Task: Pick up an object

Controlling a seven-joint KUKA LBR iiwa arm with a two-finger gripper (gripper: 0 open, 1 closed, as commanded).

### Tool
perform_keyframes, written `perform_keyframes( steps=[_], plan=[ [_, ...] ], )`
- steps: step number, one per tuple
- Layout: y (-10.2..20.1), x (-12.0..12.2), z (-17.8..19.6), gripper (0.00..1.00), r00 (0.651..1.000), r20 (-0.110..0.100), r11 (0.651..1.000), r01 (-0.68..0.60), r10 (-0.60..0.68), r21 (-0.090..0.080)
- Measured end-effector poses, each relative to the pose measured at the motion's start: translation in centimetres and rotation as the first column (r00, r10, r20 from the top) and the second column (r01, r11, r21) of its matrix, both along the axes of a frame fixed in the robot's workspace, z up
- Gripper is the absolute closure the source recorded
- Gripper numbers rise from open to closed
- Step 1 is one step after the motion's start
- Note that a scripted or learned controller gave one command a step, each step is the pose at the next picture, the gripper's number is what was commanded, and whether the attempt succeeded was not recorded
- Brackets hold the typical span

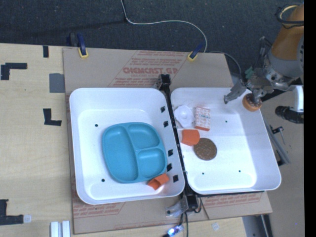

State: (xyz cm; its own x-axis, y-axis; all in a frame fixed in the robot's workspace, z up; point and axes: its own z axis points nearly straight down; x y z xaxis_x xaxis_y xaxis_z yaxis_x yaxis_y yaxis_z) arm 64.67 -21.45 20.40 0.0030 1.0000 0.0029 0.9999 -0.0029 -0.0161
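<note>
The gripper (242,94) is hanging over the upper right corner of the right bin (256,154), and whether it is released or clenched cannot be told at this size. A small round orange-brown thing (252,103) is showing just below the wrist at the bin's right rim; whether it is a part of the tool or a loose item cannot be told either. Nothing is visibly sitting between the gripper's tips. Inside the right bin, well apart from the gripper, several objects are lying toward the left wall: a small white and pink packet (202,118) with print too fine to read, a crumpled white lump (183,114) just beside it on the left, an orange block (190,137) below those two, and a flat brown disc (205,149) touching or nearly touching the orange block at its lower right. The left bin (84,132) is carrying a light blue divided plate (133,151) with three compartments, lying tilted, and a small orange piece (158,182) is sitting just off the plate's lower right corner. Both bins are resting on a brown cardboard sheet (143,70) bearing red printed lettering, of which "CHEMCAST" can be read. Two clamps (82,47) with blue and yellow parts are gripping the sheet's far edge, and a light cable (163,21) is looping across the dark floor behind.
</note>
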Motion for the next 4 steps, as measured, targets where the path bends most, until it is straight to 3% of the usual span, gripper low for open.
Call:
perform_keyframes(
  steps=[1,3,4],
  plan=[
    [0.1,0.3,1.0,0.0,1.0,0.014,1.0,-0.004,0.004,-0.003],
    [0.2,1.1,-9.8,0.0,1.0,0.012,1.0,-0.006,0.006,0.002],
    [0.5,1.4,-11.3,0.0,1.0,0.014,1.0,-0.006,0.006,0.002]
  ],
)
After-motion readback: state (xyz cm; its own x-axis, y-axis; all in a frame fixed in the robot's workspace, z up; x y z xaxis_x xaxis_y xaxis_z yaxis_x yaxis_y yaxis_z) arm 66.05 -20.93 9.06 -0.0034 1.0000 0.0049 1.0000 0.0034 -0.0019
